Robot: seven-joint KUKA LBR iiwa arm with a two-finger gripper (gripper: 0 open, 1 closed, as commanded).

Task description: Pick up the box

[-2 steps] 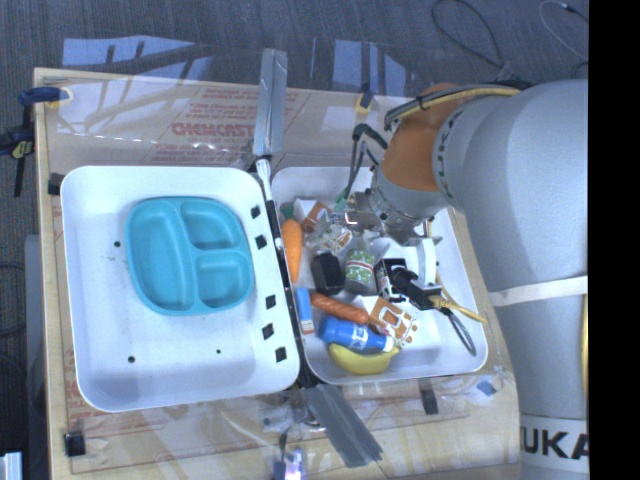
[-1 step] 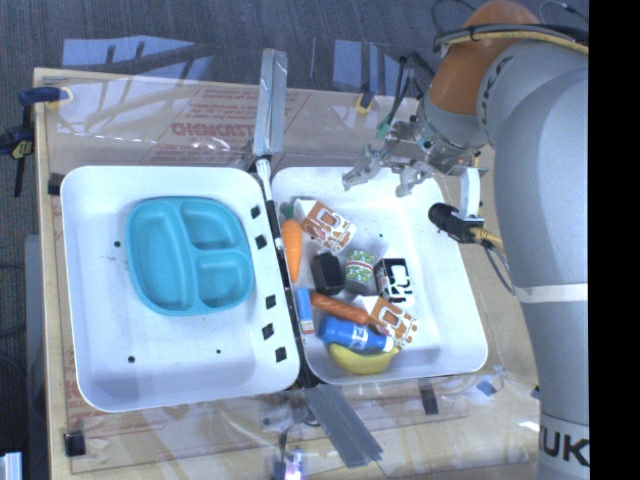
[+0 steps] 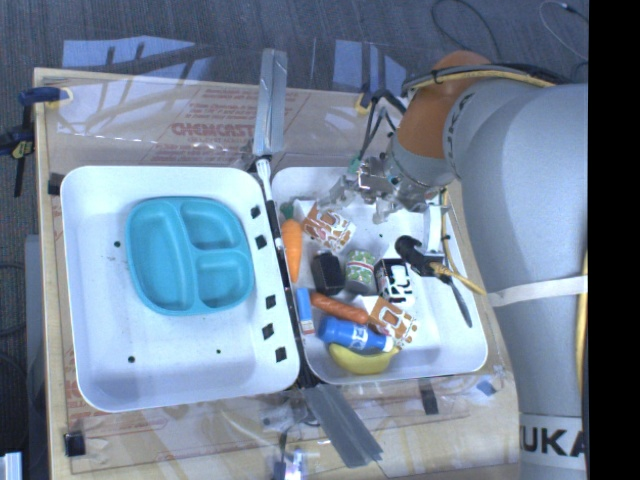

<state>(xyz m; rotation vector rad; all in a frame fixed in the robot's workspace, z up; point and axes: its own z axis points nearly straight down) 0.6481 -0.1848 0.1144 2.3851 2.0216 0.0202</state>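
Pale bench (image 3: 150, 108) under clear sheeting, dark carpet behind it. Two white bins sit side by side: left bin (image 3: 90, 348), right bin (image 3: 465, 343).

Arm (image 3: 520, 218) comes in from the view's right, bulky grey link over the right bin's right rim, orange band (image 3: 440, 108) bent down toward the wrist. Gripper (image 3: 375, 200) hangs up-view of the green can (image 3: 360, 268), over the far end of the right bin — cannot tell how wide the claw is, and nothing is seen held in it.

Counts, placed from the green can:
- 1 black box (image 3: 327, 271), just left of the can, lying in the right bin, apart from the gripper.
- 2 carrots: upright carrot (image 3: 291, 248) further left by the bin wall, lying carrot (image 3: 340, 309) just below the can.
- 2 orange-and-white patterned packets: far packet (image 3: 328, 228) up-left of the can, near packet (image 3: 392, 318) down-right.
- 1 black-and-white item (image 3: 397, 283), just right of the can.
- 1 blue-and-white tube (image 3: 303, 308), down-left.
- 1 blue object (image 3: 358, 338) and 1 banana (image 3: 360, 360), both below the can, banana nearest the front rim.

Left bin holds 1 blue divided tray (image 3: 190, 253) — well left of the can.
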